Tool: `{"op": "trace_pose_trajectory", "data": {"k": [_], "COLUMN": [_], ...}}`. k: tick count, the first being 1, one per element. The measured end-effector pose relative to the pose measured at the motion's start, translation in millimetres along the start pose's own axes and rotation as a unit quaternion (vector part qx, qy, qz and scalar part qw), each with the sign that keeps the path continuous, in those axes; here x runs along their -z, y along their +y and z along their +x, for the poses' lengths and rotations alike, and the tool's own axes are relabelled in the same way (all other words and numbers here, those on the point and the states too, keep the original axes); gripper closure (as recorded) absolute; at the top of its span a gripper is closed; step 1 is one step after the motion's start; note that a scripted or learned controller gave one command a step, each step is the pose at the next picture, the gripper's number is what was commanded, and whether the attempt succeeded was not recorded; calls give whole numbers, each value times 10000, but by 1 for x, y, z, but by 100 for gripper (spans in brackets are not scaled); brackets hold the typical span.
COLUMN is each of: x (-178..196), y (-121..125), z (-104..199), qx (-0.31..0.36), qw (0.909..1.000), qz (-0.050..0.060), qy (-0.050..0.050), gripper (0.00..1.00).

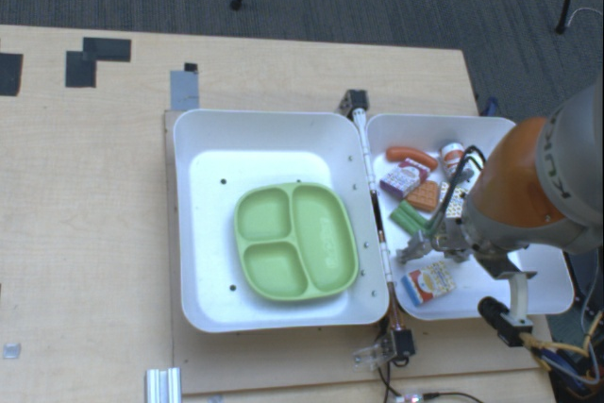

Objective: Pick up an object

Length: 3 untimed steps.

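In the right bin (557, 297) lie a red sausage (412, 155), a purple box (403, 176), an orange waffle-like piece (425, 195), a green piece (407, 218), a small can (453, 154) and a white and red packet (429, 282). My gripper (417, 250) hangs low over the bin's left part, just below the green piece and just above the packet. Nothing is seen held in it. The arm's orange band (514, 179) covers the bin's middle and hides what lies beneath.
The left bin (203, 203) holds a light green divided plate (296, 242). A ridge (370, 193) separates the two bins. Bare wooden bench (85, 231) stretches to the left.
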State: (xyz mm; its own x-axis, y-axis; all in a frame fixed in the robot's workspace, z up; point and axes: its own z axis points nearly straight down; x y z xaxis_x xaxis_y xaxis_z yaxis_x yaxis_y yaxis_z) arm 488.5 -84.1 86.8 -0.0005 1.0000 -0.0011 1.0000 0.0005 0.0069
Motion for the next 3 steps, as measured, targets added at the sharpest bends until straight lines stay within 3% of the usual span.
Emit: {"op": "trace_pose_trajectory", "data": {"k": [1, 2, 3], "x": [11, 11, 22], "y": [2, 2, 4], "z": [0, 0, 1], "qx": [15, 14, 32], "qw": [10000, 10000, 10000], "qz": [-32, -30, -47], "qy": [0, 0, 2], "gripper": [100, 0, 100]}}
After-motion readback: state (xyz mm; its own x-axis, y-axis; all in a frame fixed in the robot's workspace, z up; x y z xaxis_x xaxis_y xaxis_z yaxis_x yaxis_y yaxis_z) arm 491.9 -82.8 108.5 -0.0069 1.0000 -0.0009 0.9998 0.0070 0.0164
